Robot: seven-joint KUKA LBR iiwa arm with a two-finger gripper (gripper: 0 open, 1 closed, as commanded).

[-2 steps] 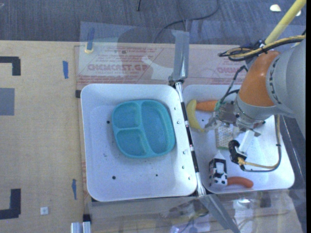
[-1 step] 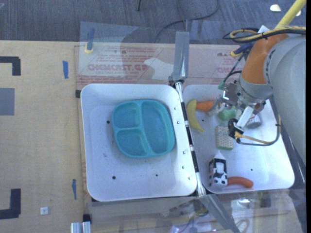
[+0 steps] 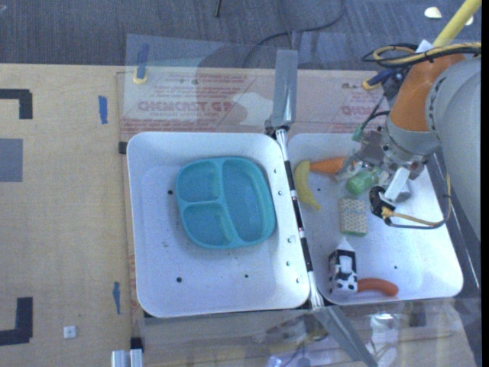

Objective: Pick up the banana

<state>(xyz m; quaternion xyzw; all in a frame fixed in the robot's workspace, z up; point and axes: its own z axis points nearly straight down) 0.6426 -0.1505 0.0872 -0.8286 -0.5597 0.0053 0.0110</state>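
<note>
Wooden bench (image 3: 61, 228) on grey carpet (image 3: 76, 14); banana (image 3: 305, 185) in right bin (image 3: 428, 270); fingers' (image 3: 367, 176) state unclear.

two bins side by side on the bench (image 3: 61, 228). left bin (image 3: 153, 281): divided plate (image 3: 226, 202) near its middle. right bin (image 3: 428, 270): banana (image 3: 306, 186) along the left wall, carrot (image 3: 330, 165) just right of its far end, sponge (image 3: 353, 215) mid-bin, cow toy (image 3: 343, 271) and sausage (image 3: 377, 286) at the near edge. end effector (image 3: 372, 167) above the far right part.

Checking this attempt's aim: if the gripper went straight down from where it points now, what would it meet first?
Probably the green object beneath the gripper, though depth is unclear. The banana lies farther left, by the bin wall.
</note>
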